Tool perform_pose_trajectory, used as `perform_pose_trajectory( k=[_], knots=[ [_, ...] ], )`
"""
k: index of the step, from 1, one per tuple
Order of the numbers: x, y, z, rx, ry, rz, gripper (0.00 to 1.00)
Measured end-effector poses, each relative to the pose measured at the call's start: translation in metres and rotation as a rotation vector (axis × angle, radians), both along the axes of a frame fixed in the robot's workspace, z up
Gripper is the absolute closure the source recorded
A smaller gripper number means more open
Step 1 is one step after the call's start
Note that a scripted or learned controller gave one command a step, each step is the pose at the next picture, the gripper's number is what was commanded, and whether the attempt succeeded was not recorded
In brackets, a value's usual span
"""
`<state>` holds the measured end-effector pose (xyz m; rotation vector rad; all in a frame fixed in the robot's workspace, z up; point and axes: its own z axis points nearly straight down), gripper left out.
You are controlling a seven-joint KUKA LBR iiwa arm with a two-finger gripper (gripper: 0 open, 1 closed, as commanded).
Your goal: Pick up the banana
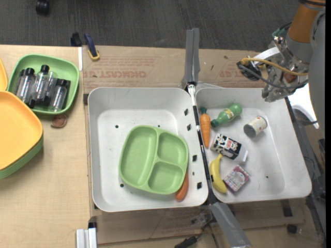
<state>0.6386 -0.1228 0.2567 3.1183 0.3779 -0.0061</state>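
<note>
Banana (pixel 217 176) low in the right bin (pixel 289 182), by its left wall

It touches a pink packet (pixel 236 179); the gripper (pixel 274 93) hangs at the bin's far right rim, well apart, its opening impossible to tell

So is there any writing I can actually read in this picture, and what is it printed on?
"CHEMCRAFT", or close to it, in red, upside down: on the cardboard sheet behind the bins.
Black-and-white carton: print too small to read.
Green bottle and pink packet: labels too blurred to read.
</note>
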Motion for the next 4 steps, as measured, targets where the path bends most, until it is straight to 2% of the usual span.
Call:
perform_pose_trajectory(
  k=[1,2,3,4],
  knots=[
    [-0.011,-0.026,0.032,0.000,0.000,-0.022,1.00],
    [-0.014,-0.021,0.037,0.000,0.002,0.030,1.00],
    [-0.009,-0.068,0.038,0.001,0.001,-0.028,1.00],
    [0.012,-0.100,0.039,0.000,0.000,-0.039,1.00]
  ],
)
